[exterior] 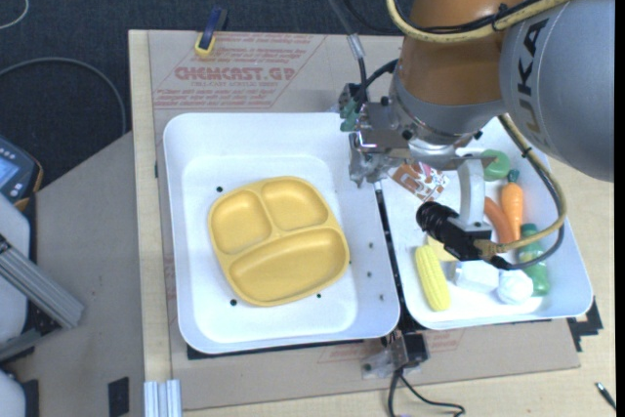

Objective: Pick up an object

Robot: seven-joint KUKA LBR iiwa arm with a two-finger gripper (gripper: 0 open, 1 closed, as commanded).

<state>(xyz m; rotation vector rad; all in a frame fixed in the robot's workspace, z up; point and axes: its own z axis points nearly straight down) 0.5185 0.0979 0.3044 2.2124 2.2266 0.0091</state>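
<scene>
We see the gripper [420, 173] low over the right bin [576, 293], though we cannot tell its state, while the corn cob [432, 275] lies just below it, its long axis running along the bin's left wall.

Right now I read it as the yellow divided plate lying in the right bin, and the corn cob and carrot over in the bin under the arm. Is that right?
Not quite. The camera view shows the yellow divided plate in the left bin, alone. The corn cob and carrot are indeed in the right bin, under the arm.
</scene>
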